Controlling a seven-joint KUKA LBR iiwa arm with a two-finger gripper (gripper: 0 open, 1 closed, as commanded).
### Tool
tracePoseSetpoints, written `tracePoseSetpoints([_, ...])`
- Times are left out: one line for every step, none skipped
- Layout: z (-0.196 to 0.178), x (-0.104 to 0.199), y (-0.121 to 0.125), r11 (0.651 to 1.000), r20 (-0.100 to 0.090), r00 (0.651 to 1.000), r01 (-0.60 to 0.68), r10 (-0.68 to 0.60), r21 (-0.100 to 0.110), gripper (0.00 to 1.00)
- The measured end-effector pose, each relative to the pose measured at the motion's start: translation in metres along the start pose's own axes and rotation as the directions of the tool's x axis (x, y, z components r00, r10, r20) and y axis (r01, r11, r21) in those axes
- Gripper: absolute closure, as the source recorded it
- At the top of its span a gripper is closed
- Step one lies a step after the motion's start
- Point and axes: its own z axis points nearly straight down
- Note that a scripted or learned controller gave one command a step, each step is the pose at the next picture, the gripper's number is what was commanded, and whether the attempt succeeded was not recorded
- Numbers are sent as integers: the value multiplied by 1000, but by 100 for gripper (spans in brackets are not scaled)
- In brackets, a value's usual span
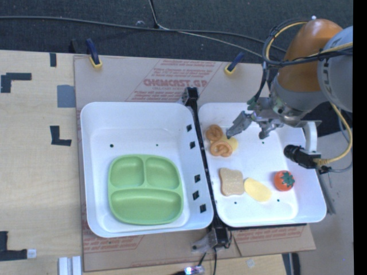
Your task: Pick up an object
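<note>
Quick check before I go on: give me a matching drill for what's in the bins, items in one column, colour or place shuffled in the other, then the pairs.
Items:
1. plate
2. tomato
3. toast
4. end effector

Descriptions:
A. red, near the right bin's right wall
B. green, in the left bin
C. above the right bin, fingers spread
D. tan, in the right bin beside a yellow piece

Pairs: 1-B, 2-A, 3-D, 4-C

arm: reaching in from right, bent down | hand (249,129): fingers spread, empty
</note>
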Motion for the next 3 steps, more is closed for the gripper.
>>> tracePoseSetpoints([-7,0,3,1000,1,1000,3,-3,-13,0])
tracePoseSetpoints([57,0,4,1000,2,1000,2,-2,-8,0])
tracePoseSetpoints([118,-1,-5,1000,2,1000,2,-2,-7,0])
